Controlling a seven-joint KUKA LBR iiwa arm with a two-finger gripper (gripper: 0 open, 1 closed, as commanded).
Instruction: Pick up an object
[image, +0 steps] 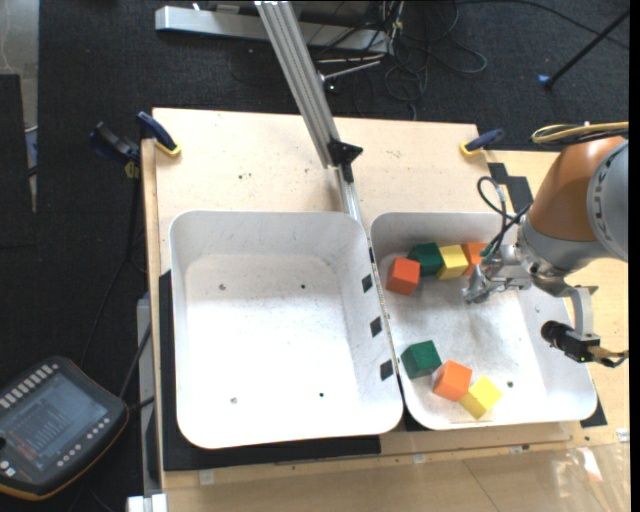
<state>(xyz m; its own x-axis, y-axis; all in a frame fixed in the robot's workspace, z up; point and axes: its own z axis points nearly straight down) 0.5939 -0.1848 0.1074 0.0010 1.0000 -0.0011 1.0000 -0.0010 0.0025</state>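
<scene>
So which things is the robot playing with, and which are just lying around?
For the job:
gripper
blocks in the right bin: top orange, top green, top yellow, lower green, lower orange, lower yellow

Just lying about:
left bin
clamps
handheld screen

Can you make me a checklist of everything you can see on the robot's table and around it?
Surface: a pale wooden bench bearing two shallow white bins, the left bin and the right bin, side by side.
Job's things: all in the right bin. Upper group: orange block, green block, yellow block. Lower group: green block, orange block, yellow block.
Clutter: nothing seen.
Gripper: the gripper sits low in the right bin, just right of the upper group; nothing seen between its fingers.
Cables: black cables run along the arm; more lie on the dark floor.
Surroundings: blue-and-yellow clamps at the bench corners, a handheld control pad at lower left, a metal rail.
</scene>
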